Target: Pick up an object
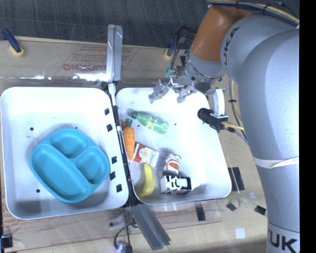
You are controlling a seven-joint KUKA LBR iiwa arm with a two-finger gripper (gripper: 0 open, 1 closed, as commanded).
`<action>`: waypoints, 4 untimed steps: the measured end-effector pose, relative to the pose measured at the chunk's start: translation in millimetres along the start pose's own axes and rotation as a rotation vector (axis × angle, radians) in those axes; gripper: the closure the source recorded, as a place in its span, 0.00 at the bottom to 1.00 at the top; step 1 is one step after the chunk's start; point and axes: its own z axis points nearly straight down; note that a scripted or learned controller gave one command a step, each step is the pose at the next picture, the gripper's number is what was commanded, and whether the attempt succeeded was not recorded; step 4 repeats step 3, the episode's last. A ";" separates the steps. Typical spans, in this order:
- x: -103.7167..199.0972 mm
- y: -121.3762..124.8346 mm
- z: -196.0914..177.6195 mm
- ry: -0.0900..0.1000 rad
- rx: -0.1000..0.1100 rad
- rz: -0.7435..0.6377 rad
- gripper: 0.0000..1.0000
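Here pincer [171, 91] open — above green bottle [150, 122], apart.

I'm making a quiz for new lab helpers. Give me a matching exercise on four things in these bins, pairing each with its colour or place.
Things:
1. divided plate
2. carrot
3. banana
4. bottle

Descriptions:
A. green, lying near the middle of the right bin
B. yellow, at the right bin's near edge
C. blue, in the left bin
D. orange, along the right bin's left wall

Pairs: 1-C, 2-D, 3-B, 4-A
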 end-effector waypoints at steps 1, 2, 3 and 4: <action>30.7 -15.7 105.8 0.000 0.000 0.107 0.00; 31.1 -15.5 97.1 0.000 0.003 0.103 1.00; 86.7 -0.2 -39.6 0.000 -0.002 0.206 1.00; 86.7 -0.2 -39.6 0.000 -0.002 0.206 1.00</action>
